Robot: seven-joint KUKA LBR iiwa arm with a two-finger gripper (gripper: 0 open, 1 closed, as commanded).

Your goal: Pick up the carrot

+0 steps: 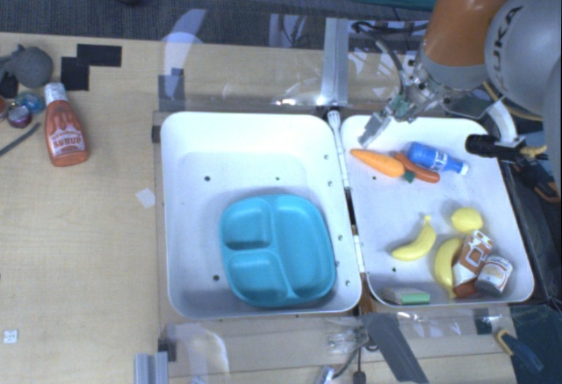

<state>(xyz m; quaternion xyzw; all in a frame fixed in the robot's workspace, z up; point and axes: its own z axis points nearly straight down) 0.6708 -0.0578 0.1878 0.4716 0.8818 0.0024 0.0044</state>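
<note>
Lying near the back-left corner of the right bin [518, 224], the carrot [378, 163] points its narrow tip toward the divider while its thicker end runs under or against a blue bottle [436, 158] and a small red piece beside it. It looks like a smooth, rigid toy, probably light and somewhat slippery, so a tapered body could squirt out of a squeeze; my judgement is that the thick middle, taken across its width, gives the safest hold, clear of the bottle. Just above the carrot's left end hangs the pincer [376, 129], apart from it, and nothing sits between its fingers; whether they are spread or closed I cannot tell, since they blur into one pale shape. The exact contact between carrot and bottle is hard to make out too.
</note>
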